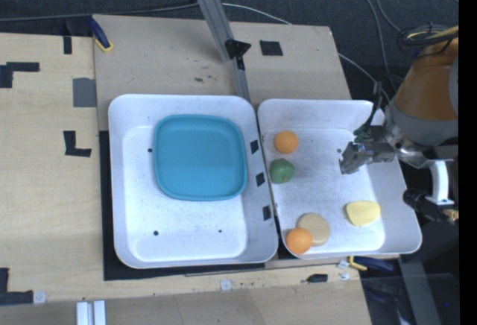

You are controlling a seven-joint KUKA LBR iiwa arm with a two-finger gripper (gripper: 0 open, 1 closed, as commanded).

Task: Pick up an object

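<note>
On the surface point(45, 167), 2 white bins sit side by side: the left bin point(134, 241) holds a blue plate point(200, 156), the right bin point(328, 113) 5 small, seemingly light pieces. The tool point(352, 161) hangs over the right bin's far right; its grip cannot be told. The nearby yellow piece point(363, 212) looks smooth, best pinched across its middle.

You are watching the gripper point(350, 162) hovering over the right bin point(387, 189), orange ball point(286, 142), green ball point(282, 171), yellow piece point(363, 212) lying apart, blue plate point(200, 156) sitting left.
</note>
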